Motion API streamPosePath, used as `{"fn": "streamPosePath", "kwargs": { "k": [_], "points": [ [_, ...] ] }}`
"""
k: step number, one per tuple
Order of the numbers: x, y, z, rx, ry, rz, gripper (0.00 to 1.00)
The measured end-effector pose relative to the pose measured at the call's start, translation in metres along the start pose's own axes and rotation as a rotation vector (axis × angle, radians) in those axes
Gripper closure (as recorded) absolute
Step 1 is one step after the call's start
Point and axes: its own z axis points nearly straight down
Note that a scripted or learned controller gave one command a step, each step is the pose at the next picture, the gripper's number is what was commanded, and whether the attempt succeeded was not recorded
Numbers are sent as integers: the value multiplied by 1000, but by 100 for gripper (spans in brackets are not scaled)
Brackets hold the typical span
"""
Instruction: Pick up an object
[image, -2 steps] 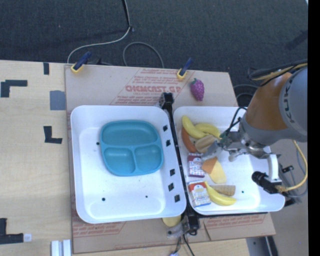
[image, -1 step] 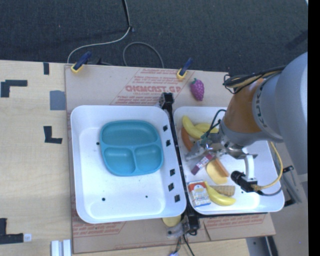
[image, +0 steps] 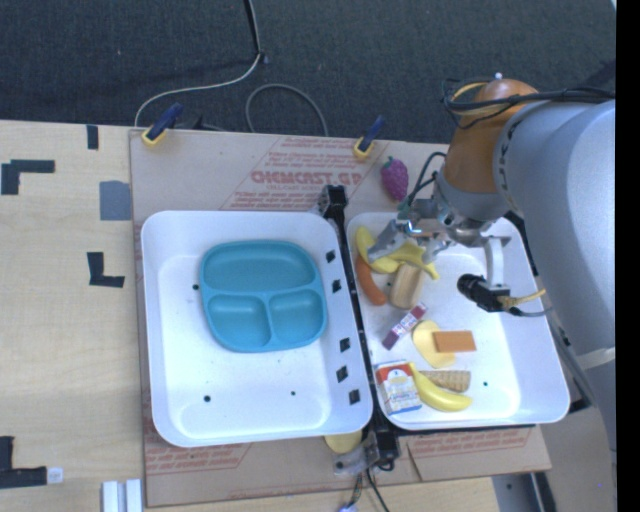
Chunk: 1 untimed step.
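My gripper (image: 398, 240) hangs low over the back left of the right bin (image: 530, 350), right above a yellow banana-shaped toy (image: 408, 260) and a tan cylinder (image: 405, 287). An orange carrot (image: 371, 287) lies just left of them by the bin wall. Nearer the front lie a dark red bar (image: 403, 325), a yellow wedge (image: 428, 345) with an orange block (image: 455, 342) on it, a small red-and-white carton (image: 398, 387) and a second banana (image: 445, 398). I see nothing lifted off the bin floor.
The left bin (image: 170, 300) holds a blue divided plate (image: 265, 295). A purple bunch of grapes (image: 394, 178) lies on the board behind the right bin. A black divider (image: 345, 300) runs between the bins. The arm's bulk covers the right bin's far right side.
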Motion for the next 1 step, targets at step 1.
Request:
{"fn": "streamPosePath", "kwargs": {
  "k": [1],
  "points": [
    [-2,19,36,26,-8,9,0]
  ]
}}
